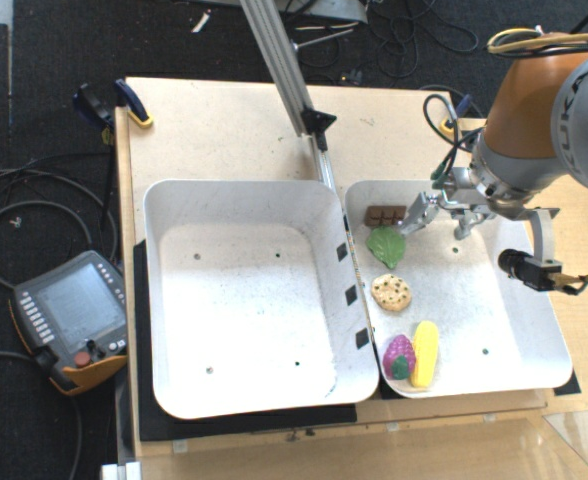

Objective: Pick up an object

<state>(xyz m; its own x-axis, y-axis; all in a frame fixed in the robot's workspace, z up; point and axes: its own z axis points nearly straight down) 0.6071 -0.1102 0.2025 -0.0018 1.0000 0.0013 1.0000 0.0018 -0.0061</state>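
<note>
Camera view: the gripper (436, 214) hangs with its fingers spread and nothing between them, just right of the chocolate bar (385, 213). The bar lies flat at the right bin's (514, 353) far-left corner, long axis left-right. Judged risk — fingers striking the bin wall, or nudging the green leaf (387, 247) just below the bar.

right bin (534, 353) holds five toys — arm (534, 118) hangs above them.
</note>
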